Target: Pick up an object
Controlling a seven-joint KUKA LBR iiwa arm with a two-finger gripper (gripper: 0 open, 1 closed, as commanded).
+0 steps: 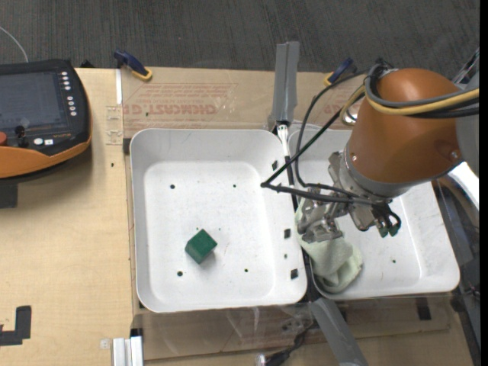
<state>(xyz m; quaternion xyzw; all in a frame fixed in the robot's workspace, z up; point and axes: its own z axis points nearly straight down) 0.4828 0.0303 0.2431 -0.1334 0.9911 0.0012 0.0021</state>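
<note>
Green cube [201, 246] (slightly turned) low in left bin [152, 204]

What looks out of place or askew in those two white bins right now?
The pale crumpled cloth in the right bin is bunched against the wall it shares with the left bin, directly under the gripper. The green block sits turned at an angle, on its own.

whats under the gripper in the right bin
A pale green cloth lies bunched under the gripper, against the left wall of the right bin. The arm covers the bin floor further back, so anything there is hidden.
</note>
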